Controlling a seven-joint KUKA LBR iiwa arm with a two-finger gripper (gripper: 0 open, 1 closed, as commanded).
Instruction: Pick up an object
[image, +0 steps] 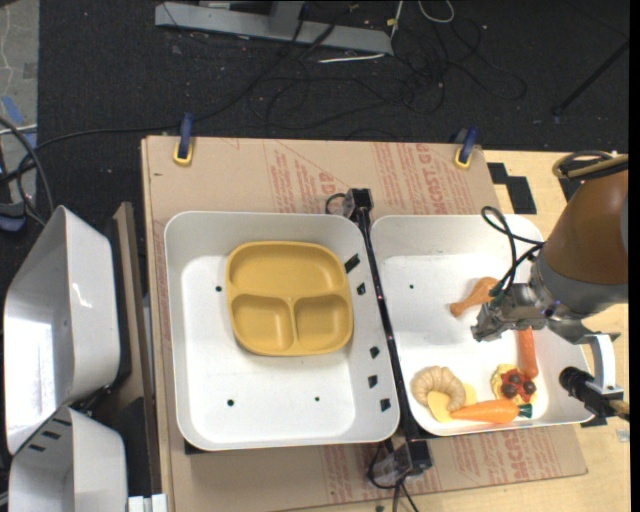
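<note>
Gripper (492, 322) low in right bin (420, 250), beside orange toy piece (474, 296) and carrot stick (526, 352) — finger state unreadable, nothing visibly held

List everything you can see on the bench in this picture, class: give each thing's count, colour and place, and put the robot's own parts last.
Bins: two, white, side by side on the bench.
Divided plate: one, yellow, in the left bin.
Croissant toy: one, tan, near edge of the right bin.
Carrot toy: one, orange, beside the croissant toy.
Clamps: two, yellow, far edge of the board.
Arm: one, grey and orange, over the right bin.
Gripper: one, dark, low over the right bin.
</note>
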